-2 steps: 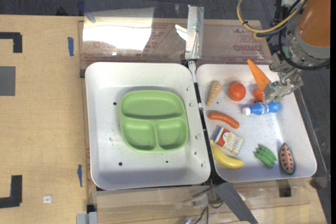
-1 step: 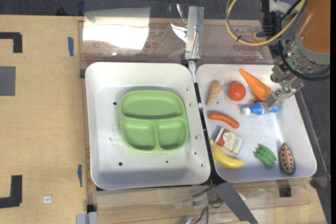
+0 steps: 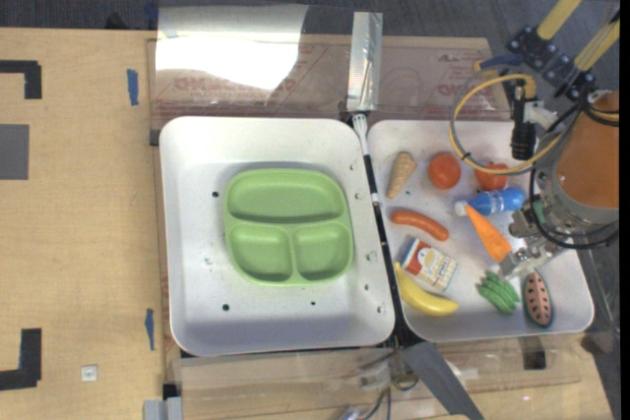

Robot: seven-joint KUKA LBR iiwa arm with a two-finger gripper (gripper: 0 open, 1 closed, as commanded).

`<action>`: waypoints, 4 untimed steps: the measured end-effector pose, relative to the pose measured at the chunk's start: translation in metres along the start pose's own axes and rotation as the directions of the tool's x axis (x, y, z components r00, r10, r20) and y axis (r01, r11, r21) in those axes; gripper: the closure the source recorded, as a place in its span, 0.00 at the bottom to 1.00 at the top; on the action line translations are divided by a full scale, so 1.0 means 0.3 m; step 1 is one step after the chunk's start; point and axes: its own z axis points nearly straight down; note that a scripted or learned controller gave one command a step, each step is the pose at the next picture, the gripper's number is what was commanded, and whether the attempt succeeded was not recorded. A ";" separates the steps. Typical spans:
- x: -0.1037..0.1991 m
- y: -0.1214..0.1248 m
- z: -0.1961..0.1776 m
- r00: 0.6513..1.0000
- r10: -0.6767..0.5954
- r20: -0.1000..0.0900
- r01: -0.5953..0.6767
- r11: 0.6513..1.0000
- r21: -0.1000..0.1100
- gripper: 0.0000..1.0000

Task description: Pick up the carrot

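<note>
Where toys crowd it, carrot (image 3: pixel 487 230) beside gripper (image 3: pixel 524 256).

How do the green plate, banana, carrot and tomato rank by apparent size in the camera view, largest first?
1. green plate
2. banana
3. carrot, partly hidden near the hand, so close to the banana
4. tomato

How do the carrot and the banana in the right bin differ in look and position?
The carrot is orange, straight and tapered; the banana is yellow and curved. The carrot lies close beside the gripper, with green leaves by its lower end; the banana lies at the bin's near-left corner, under a small carton. Both rest on the bin floor, ungrasped.
</note>
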 end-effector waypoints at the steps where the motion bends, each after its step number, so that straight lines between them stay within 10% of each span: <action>1: -0.064 -0.107 0.083 0.998 0.058 -0.006 -0.058 0.998 0.006 1.00; 2: -0.369 -0.232 -0.365 1.000 -0.010 -0.002 0.010 1.000 0.011 1.00; 3: -0.267 -0.185 0.047 0.999 -0.053 0.000 0.053 0.999 0.004 1.00; 4: -0.509 -0.127 -0.231 0.968 0.252 0.002 -0.252 0.968 0.006 1.00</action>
